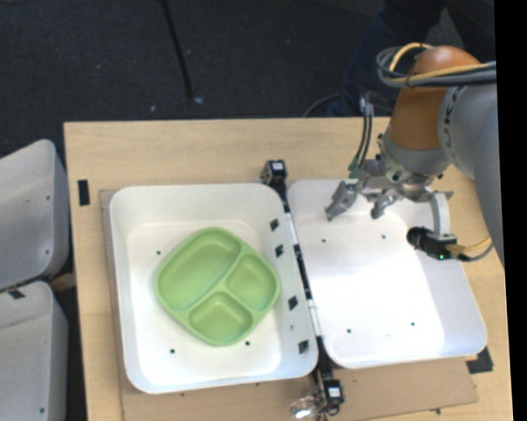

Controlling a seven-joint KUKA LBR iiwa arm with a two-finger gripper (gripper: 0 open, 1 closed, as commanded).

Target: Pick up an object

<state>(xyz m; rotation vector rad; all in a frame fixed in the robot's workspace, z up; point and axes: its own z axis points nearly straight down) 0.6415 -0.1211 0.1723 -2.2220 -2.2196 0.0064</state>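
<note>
Currently approach step: gripper (357,201) hangs w/ fingers spread apart, nothing between them, over right bin (399,330) far edge. Green divided plate (217,286) sits flat in left bin (130,255). Next: cross divider, descend onto plate rim.

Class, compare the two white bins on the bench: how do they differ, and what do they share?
The left bin holds a green divided plate; the right bin has no such plate. The gripper hangs over the right bin's far end, not over the left bin. Both are shallow, white, round-cornered and sit side by side.
</note>
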